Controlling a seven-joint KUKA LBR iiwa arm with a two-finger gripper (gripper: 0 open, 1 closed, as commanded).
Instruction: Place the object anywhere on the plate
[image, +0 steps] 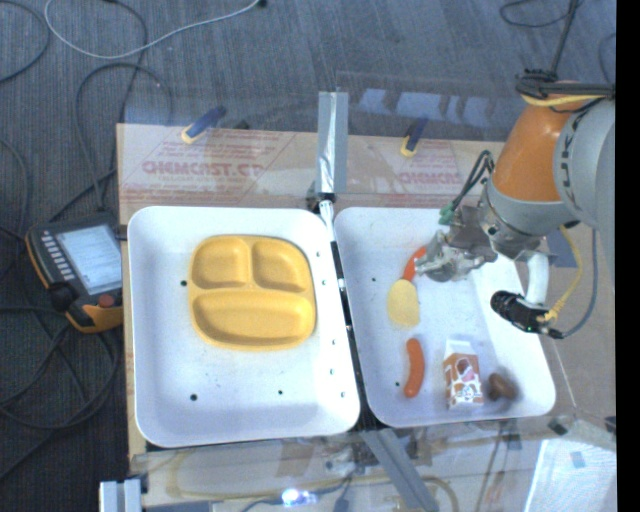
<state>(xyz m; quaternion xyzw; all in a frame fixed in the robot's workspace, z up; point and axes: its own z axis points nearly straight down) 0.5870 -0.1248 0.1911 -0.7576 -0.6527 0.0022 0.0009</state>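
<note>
The yellow plate (250, 290), split into three compartments, lies in the left bin (160, 400). My gripper (432, 263) hangs low over the upper middle of the right bin (380, 400). A small red-orange piece (411, 266) peeks out at its left side, touching or just under the tip. Just below it lies a pale yellow oval piece (403, 303). Further toward the front lie an orange-red sausage (413, 367), a small printed carton (461, 380) and a brown lump (501, 386).
The arm with its orange band (530, 150) reaches in over the right bin's far right side. A raised divider (340, 290) separates the two bins. A handheld pendant (80, 265) sits left of the bench.
</note>
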